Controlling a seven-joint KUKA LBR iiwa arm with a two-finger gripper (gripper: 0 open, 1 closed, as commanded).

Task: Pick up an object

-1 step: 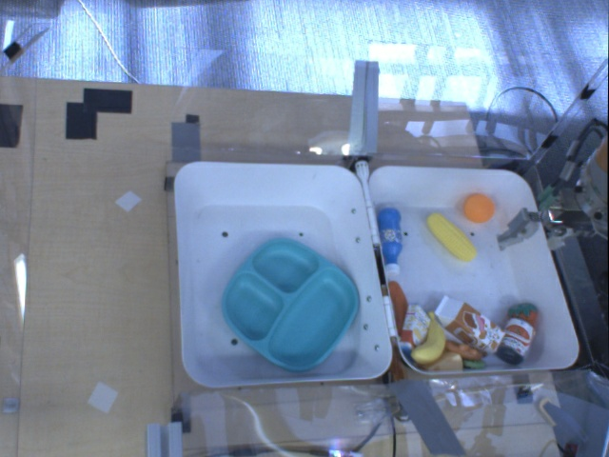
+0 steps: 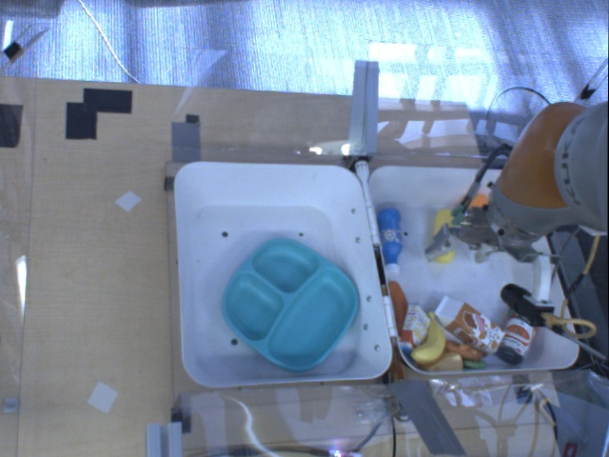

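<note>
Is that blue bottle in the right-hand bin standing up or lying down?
Lying down. The blue bottle shows its whole length along the right bin's floor, beside the wall between the bins.

Two white bins (image 2: 190,284) sit on a tan bench (image 2: 86,284). A teal divided plate (image 2: 290,303), blue bottle (image 2: 388,231), yellow banana (image 2: 430,346) and brown packet (image 2: 471,327) show; the grey arm (image 2: 580,160) bears an orange band (image 2: 533,165).

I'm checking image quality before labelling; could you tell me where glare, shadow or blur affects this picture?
In the camera view, bright patches glare on the striped floor above the bins; the blue divided plate casts a soft shadow in the left bin; the gripper and the small items near it look slightly blurred.
</note>
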